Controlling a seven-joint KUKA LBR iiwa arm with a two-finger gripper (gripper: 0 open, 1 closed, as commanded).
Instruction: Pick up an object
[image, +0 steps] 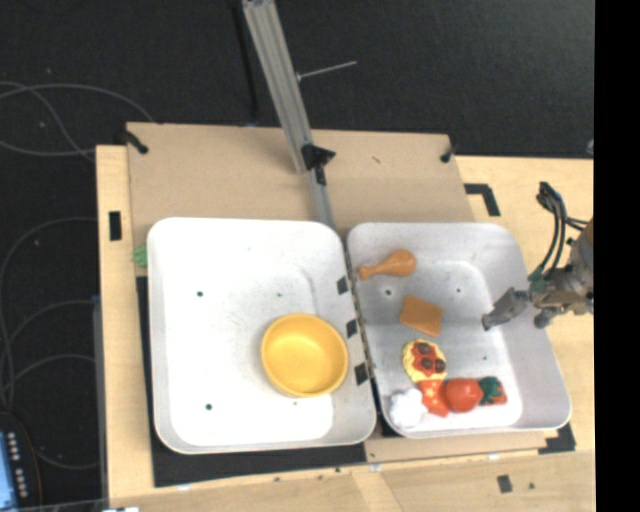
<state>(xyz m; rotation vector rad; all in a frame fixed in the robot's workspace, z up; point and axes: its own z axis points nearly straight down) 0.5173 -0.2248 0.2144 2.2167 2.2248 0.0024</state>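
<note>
The right bin (520, 262) holds a toy drumstick (388, 265) at its back left and an orange-brown block (421, 316) in the middle. Along its front lie a pizza slice (424, 357), a red tomato-like toy (462, 394) with a green piece (491, 388) beside it, and a small white object (406, 406). My gripper (512, 310) reaches in from the right edge and hangs over the right side of this bin, apart from all the toys. Nothing shows in its grasp.
A yellow bowl (304, 354) sits at the front right of the left bin (200, 260). A metal pole (285, 90) slants down to the back of the wall between the bins. Cables (552, 215) hang by the wrist.
</note>
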